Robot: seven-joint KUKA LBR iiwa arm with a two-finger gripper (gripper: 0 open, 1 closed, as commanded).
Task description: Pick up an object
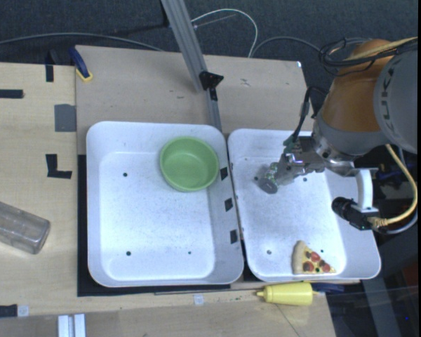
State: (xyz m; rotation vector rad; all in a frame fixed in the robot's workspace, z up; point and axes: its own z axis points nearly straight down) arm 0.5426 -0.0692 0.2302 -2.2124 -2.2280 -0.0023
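Matt green bowl [189, 163] – likely plastic, speckled white bins [112, 244]

I can read just one marking: part of the maker's name, the letters "KU", running vertically on the grey arm [400, 93] near the bench's right edge.

Two white bins sit side by side on a table [140, 83]. The left bin [119, 258] holds a green bowl [189, 163] at its upper right. The gripper [270, 181] hangs low over the right bin [281, 237], with a pizza slice [309, 258] at that bin's lower right.
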